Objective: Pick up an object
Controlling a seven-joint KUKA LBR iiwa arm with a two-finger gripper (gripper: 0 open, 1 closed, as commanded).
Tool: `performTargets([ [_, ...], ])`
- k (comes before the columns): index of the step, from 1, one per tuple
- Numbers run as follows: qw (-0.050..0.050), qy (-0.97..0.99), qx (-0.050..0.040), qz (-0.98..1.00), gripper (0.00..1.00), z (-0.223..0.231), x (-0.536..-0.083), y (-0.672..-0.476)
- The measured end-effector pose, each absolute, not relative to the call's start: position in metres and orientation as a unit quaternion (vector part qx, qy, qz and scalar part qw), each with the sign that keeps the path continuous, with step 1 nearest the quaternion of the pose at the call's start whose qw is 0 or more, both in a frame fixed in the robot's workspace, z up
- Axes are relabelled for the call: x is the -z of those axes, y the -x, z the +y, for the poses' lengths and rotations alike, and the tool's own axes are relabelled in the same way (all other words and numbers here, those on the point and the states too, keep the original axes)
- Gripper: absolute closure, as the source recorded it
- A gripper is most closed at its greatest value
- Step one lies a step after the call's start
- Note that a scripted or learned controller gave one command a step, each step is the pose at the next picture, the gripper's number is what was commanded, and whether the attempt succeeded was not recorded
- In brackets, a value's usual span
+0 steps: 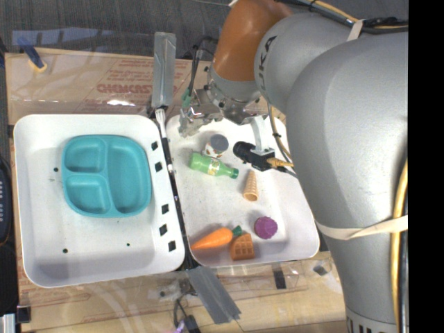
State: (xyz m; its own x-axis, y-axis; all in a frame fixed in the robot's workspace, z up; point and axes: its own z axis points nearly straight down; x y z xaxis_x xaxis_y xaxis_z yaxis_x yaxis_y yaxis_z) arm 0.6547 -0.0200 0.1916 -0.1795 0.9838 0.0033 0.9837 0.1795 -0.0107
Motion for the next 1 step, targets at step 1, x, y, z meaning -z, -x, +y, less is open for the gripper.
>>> performTargets([
  [1,0.000,0.703,0.0024,-0.711,1.00,0.0848,-0.2689,-0.6567],
])
